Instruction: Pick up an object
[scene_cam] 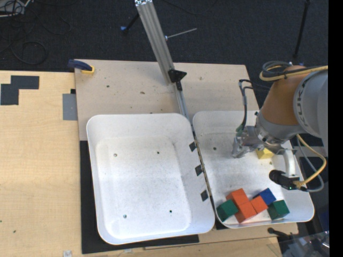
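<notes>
One end effector (239,145) is what I am watching, hanging low over the upper part of the right bin (225,159), its metal tip close to the bin floor. I cannot tell how it is set from this angle, and I am seeing nothing gripped in it. Just to its right a yellow block (263,154) is lying on the bin floor, partly tucked under the wrist. Above that, the orange band (278,103) and the grey arm (316,103) are reaching in from the right, with cables looping around them.

Farther down, at the near end of the same bin, I am looking at a cluster of blocks, well apart from the tip: orange blocks (245,203) packed together in the middle, a green block (228,210) touching them on the left, a blue block (267,195) on the right, and a second green one (278,210) just below the blue.

Beside it, the left bin (144,175) is sitting on the bench (128,84), and a slanted aluminium rail (156,39) is rising behind both bins.
</notes>
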Robot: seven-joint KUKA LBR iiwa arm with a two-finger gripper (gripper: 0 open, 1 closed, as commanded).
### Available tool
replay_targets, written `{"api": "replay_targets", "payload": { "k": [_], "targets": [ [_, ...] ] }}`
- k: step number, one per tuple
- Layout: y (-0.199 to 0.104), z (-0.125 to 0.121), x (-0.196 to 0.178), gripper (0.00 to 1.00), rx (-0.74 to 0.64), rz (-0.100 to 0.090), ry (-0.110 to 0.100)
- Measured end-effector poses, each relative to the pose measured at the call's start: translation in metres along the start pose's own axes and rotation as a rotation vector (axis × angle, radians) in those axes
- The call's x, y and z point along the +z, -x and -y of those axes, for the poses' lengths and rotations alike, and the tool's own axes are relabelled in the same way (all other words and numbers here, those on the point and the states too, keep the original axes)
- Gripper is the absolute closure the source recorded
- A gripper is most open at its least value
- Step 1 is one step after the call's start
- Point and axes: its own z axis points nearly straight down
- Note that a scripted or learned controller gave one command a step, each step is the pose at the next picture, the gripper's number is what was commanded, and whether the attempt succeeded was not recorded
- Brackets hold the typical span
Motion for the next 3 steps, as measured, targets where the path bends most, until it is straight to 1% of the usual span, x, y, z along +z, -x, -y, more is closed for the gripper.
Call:
{"api": "replay_targets", "payload": {
  "k": [1,2,3],
  "targets": [
    [0.002,0.001,-0.063,1.0,-0.004,0.002,0.007],
    [-0.001,0.002,-0.126,1.0,-0.013,0.002,0.009],
    [0.0,0.002,-0.141,1.0,-0.013,0.001,0.004]
  ]
}}
